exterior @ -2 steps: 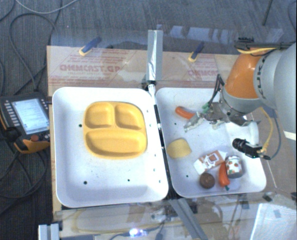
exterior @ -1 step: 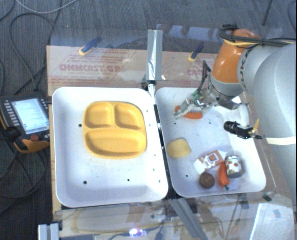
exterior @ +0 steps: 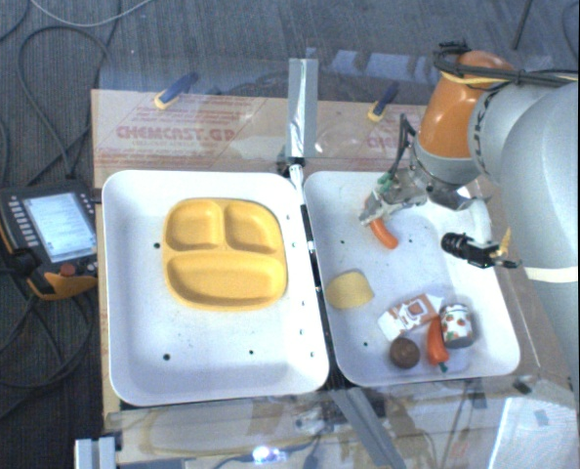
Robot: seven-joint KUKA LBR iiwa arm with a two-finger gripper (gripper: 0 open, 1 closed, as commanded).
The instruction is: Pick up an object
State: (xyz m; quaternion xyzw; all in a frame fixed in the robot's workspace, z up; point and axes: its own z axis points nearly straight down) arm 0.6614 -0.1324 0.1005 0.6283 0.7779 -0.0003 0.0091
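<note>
In the right bin:
Gripper [exterior: 376, 212]: low over the far end; open or clenched, I cannot tell.
Orange carrot-like piece [exterior: 384, 233]: lying on the bin floor, just beneath the gripper.
Left bin [exterior: 134, 360]: carries a yellow divided tray [exterior: 226, 253].

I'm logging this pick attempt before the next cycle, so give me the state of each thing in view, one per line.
tool: low over the right bin's far end, right above the small orange piece
small orange piece: lying in the right bin
yellow divided tray: flat in the left bin
pale yellow piece: flat near the right bin's left wall
carrot: lying among the near-corner cluster
handheld screen: lit
</note>
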